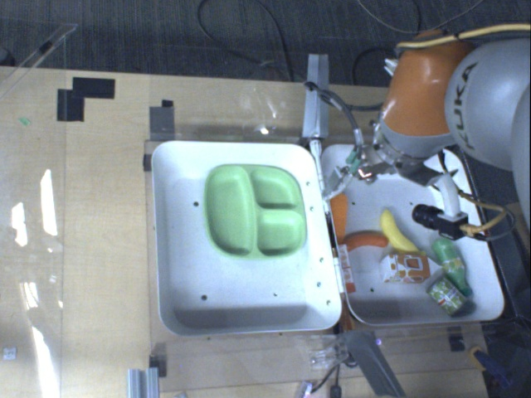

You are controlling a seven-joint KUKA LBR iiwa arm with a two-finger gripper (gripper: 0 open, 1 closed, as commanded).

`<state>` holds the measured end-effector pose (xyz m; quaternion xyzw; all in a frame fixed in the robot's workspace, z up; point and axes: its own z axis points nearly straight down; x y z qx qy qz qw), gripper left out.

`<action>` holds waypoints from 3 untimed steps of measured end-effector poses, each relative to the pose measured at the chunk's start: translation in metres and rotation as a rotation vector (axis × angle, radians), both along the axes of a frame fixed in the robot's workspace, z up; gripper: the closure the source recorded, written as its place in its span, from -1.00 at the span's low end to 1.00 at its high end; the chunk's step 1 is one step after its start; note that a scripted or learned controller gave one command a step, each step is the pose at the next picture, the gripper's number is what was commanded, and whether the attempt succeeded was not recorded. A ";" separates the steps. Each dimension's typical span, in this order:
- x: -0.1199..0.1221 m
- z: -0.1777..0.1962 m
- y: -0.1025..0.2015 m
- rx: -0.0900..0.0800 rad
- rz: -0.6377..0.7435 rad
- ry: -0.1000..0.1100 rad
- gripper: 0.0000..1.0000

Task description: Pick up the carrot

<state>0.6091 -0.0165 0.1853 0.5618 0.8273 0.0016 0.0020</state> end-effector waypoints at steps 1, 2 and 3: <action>-0.055 0.000 0.008 0.000 0.065 0.001 -1.00; -0.101 -0.001 -0.045 -0.001 0.186 0.000 -1.00; -0.056 0.000 -0.016 -0.003 0.419 -0.002 -1.00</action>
